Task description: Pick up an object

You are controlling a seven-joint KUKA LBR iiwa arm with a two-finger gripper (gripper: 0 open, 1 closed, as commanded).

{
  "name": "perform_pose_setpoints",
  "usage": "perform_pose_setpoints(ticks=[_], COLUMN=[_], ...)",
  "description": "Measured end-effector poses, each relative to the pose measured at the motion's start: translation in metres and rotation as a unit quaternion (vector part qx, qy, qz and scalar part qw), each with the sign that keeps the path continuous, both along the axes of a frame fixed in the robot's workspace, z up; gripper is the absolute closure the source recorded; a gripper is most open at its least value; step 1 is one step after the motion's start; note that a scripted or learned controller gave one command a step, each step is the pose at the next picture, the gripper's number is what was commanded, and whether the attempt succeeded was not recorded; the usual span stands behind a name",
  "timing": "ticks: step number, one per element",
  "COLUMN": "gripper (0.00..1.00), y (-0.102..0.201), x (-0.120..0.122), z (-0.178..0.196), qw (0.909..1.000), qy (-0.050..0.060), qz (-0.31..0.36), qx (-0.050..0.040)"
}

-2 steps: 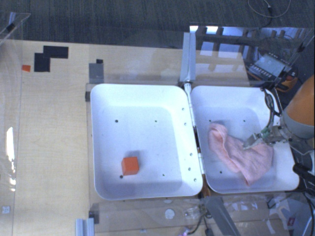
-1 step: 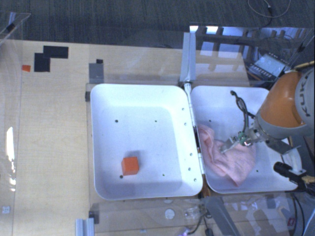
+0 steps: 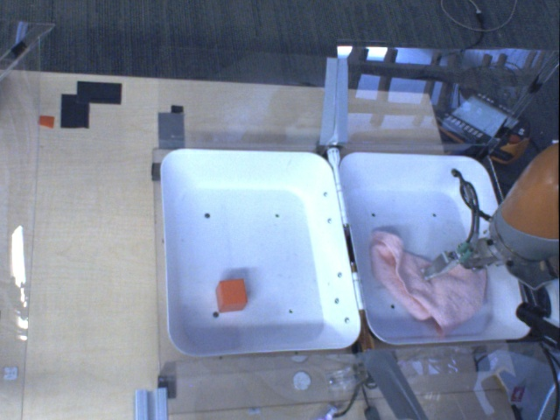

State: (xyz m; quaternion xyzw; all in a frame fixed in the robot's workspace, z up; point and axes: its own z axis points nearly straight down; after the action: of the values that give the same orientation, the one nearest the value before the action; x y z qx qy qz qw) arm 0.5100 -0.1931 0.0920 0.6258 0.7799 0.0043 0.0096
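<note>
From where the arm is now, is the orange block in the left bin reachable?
Probably yes. The orange block lies alone on the left bin's floor, open from above. The gripper is over the pink cloth in the right bin, so it must cross the divider.

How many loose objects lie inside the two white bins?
2. A small orange block lies in the left shallow white bin, toward its near-left part. A crumpled pink cloth lies in the right shallow white bin; something small could be hidden under it.
</note>
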Motion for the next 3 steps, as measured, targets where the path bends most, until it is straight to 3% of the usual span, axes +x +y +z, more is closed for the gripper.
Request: perform_pose_setpoints(ticks=[1, 2, 3], gripper=[0.00, 0.00, 0.00], y=[-0.013, -0.012, 0.039], x=[0.006, 0.031, -0.013], z=[0.067, 0.070, -0.001], qw=[0.9999, 0.9993, 1.0000], qy=[0.005, 0.006, 0.001], qz=[0.010, -0.036, 0.003], qx=[0.0007, 0.0018, 0.0001])
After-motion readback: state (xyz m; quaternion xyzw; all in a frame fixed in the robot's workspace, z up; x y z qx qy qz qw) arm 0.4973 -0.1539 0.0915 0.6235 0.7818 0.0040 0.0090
